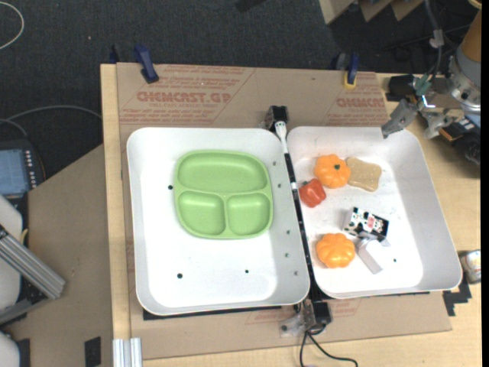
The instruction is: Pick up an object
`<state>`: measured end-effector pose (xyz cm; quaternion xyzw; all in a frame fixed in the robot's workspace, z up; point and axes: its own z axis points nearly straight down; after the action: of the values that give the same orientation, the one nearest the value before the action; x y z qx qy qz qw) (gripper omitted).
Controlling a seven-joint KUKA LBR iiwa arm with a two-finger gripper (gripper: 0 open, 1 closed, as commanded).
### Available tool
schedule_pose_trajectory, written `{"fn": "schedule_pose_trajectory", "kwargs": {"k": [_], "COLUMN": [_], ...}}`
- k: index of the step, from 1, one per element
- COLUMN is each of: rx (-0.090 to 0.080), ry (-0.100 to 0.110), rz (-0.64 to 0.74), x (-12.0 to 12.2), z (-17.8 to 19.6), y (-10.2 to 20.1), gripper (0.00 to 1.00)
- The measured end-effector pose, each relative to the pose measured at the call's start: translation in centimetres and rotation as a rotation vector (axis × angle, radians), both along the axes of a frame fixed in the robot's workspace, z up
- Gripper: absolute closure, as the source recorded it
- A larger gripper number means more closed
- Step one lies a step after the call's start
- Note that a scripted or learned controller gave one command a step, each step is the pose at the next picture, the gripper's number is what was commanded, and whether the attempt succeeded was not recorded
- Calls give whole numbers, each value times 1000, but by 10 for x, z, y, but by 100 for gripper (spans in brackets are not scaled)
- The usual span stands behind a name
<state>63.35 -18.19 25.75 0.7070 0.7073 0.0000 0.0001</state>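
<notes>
White right bin (428,205) keeps bare floor along its far rim, the orange pumpkin (332,170) well apart from the gripper (397,119), grip state indiscernible.

A brown board (229,90) printed with red lettering is held by blue clamps (145,63) at its far edge. Dark grey carpet (153,14) is seen beyond, crossed by cables (46,117).

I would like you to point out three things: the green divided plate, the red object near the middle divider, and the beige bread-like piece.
green divided plate (223,193): camera view, on the ridge between its compartments.
red object (312,193): camera view, on its top face.
beige bread-like piece (364,175): camera view, on its flat upper side.
</notes>
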Motion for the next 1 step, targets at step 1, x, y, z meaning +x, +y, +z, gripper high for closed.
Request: {"fn": "schedule_pose_trajectory", "kwargs": {"k": [1], "rx": [4], "ry": [16], "rz": [-6], "x": [-91], "z": [-96], "y": [-13], "gripper": [0]}}
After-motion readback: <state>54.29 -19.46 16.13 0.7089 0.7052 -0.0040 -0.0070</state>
